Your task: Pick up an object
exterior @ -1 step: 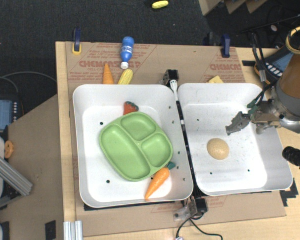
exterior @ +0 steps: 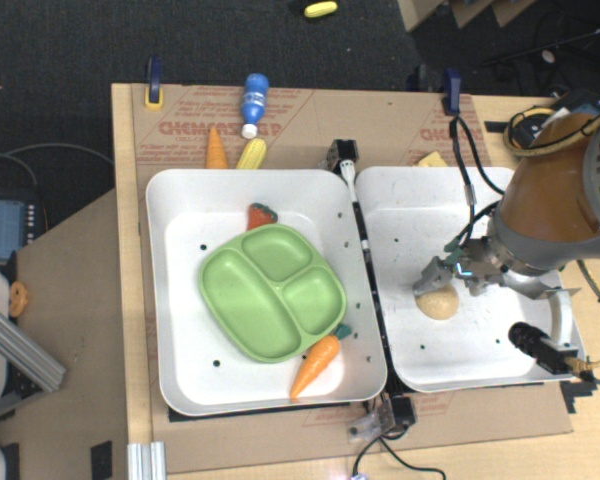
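In the right bin (exterior: 410, 353) my gripper (exterior: 452, 272) hangs low over the floor, reaching in from the right. A pale tan, potato-like lump (exterior: 439, 305) lies just below and slightly left of the fingertips, touching or nearly touching them. The left bin (exterior: 170, 268) holds a green divided plate (exterior: 272, 292), an orange carrot (exterior: 315, 365) at the plate's lower right edge, and a small red item with a green top (exterior: 261, 214) peeking out behind the plate.
Behind the bins on the cardboard lie a blue and white bottle (exterior: 253, 103), an orange carrot piece (exterior: 215, 151) and a yellow corn piece (exterior: 252, 153). A yellow object (exterior: 321, 9) lies on the dark floor beyond. Cables run over the right bin's far edge.
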### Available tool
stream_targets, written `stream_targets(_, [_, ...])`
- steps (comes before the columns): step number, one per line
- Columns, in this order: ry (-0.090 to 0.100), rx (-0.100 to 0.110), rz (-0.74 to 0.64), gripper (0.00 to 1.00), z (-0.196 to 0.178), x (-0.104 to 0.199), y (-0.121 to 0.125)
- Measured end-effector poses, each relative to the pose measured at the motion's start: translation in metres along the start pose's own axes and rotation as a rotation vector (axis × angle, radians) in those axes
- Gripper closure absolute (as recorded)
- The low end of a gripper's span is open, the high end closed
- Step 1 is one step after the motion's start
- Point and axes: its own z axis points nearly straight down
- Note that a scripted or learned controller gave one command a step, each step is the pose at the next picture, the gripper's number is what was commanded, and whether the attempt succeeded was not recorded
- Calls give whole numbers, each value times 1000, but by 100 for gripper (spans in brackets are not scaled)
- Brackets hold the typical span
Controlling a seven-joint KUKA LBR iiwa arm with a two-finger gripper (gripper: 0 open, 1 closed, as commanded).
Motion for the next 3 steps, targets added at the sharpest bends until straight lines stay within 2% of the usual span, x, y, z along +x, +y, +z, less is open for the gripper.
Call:
stream_targets(1, [-2,-7,3,0,64,-21,-2])
stream_targets(2, [-1,-5,2,0,61,-15,-30])
stream_targets(3, [-4,-15,-3,0,61,2,16])
